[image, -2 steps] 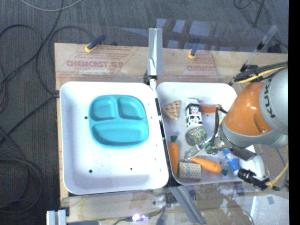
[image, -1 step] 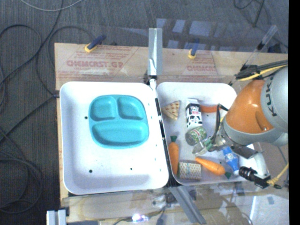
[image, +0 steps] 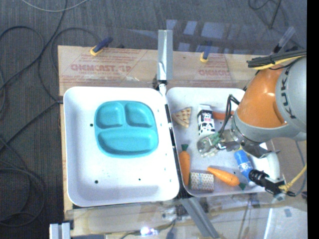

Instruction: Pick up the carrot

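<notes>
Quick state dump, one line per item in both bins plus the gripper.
Turquoise three-compartment plastic plate: flat in the left bin, nothing on it.
Orange carrot with green top: lying along the right bin's left wall.
Second orange carrot: lying near the front wall.
Waffle-patterned wedge: lying flat.
Black-and-white cow-print carton: looks upright.
Gripper: low in the right bin, nothing visibly held.

Grey arm [image: 299,91], orange band, black cable, metallic gripper [image: 212,143].

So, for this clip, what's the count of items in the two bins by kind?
Carrots: 2
Blue divided plate: 1
Waffle wedge: 1
Cow-print carton: 1
Patterned block: 1
Blue bottle: 1
Total: 7
</notes>
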Tool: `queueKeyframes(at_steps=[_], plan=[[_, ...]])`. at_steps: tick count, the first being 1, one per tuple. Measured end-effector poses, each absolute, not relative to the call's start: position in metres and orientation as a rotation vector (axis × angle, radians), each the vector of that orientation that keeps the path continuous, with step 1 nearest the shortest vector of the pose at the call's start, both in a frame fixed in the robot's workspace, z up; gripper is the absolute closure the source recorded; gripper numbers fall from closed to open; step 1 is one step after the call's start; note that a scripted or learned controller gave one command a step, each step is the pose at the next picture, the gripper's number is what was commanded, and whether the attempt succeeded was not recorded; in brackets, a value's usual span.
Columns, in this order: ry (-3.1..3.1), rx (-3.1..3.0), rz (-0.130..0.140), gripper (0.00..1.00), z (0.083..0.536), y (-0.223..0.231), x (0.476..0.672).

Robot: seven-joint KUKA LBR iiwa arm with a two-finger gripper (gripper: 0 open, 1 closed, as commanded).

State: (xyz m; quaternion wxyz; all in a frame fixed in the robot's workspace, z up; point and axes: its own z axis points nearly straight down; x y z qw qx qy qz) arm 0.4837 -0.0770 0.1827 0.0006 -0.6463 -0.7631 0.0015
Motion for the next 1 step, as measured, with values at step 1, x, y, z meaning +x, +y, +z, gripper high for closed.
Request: queueKeyframes(at_steps=[1], plan=[[-2.396,-2.029,0.005,0.0,0.1827,-0.0771,0.4836]])
